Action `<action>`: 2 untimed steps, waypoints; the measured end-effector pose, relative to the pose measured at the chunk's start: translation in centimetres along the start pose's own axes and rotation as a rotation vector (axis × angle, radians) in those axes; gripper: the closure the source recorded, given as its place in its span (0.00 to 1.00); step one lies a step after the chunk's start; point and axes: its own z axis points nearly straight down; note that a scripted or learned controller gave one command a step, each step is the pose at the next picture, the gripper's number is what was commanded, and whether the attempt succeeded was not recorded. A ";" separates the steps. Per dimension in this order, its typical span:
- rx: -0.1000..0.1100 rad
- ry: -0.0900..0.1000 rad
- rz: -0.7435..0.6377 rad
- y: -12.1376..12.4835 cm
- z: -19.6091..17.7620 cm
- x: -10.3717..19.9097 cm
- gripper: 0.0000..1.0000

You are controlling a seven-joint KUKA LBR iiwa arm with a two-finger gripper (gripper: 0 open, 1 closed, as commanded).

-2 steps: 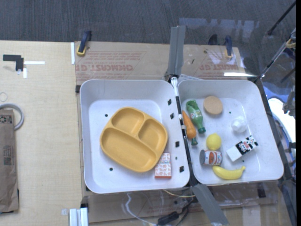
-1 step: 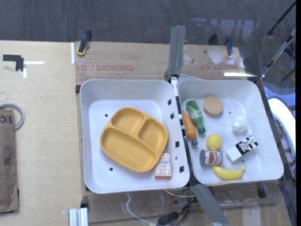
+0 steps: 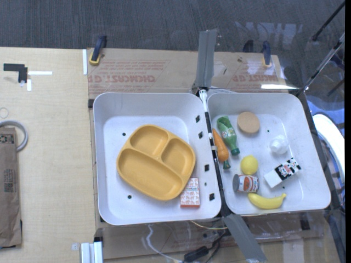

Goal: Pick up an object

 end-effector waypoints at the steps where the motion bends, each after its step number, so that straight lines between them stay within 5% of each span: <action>1: 0.000 0.000 0.078 4.1 0.0 2.2 1.00; 2: 0.003 -0.004 0.074 4.1 -0.8 2.3 1.00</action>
